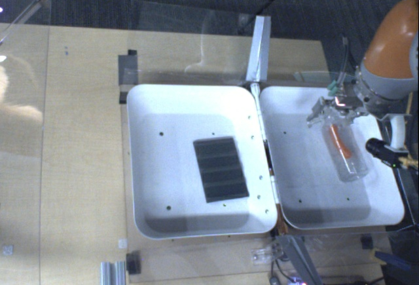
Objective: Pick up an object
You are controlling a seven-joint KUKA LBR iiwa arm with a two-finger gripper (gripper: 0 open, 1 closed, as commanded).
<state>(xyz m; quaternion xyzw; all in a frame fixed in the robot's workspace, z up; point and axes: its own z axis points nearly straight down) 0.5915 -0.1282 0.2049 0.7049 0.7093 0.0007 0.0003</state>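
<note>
Camera view from above has a clear plastic tube (346,154) with an orange piece (336,139) inside it lying in the right bin (308,208). It sits in the bin's far right part and slants from near the far edge down toward the right wall. The end effector (332,109) is over the tube's far end, very close to it or touching it. From this angle I cannot tell whether it is wide, narrow or gripping the tube. The arm (393,54), grey with its orange band, comes in over the bin's far right corner.

The left bin (157,113) touches the right bin along their shared wall. A dark ridged rectangular slab (220,169) lies flat near its middle, turned a little off square to the walls and well apart from the tube. Both bins rest on the pale wooden table (72,146). A grey metal bar (260,48) stands at the far edge where the two bins meet.
</note>
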